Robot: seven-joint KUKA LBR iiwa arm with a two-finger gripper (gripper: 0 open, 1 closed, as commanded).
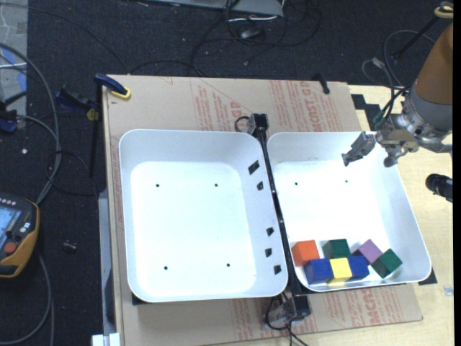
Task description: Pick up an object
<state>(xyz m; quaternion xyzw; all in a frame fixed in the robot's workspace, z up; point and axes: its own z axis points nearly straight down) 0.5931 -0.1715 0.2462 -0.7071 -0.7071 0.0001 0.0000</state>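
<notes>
My gripper (374,151), fingers spread and holding nothing, hangs over the far rim of the right bin (403,193), and I judge the cluster of coloured blocks (346,259) lies toward that bin's near edge from it.

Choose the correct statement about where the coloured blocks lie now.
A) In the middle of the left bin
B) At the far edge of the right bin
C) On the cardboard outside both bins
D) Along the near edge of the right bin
D: the orange block, yellow block and purple block sit clustered with the others against the near wall of the right bin.
</notes>
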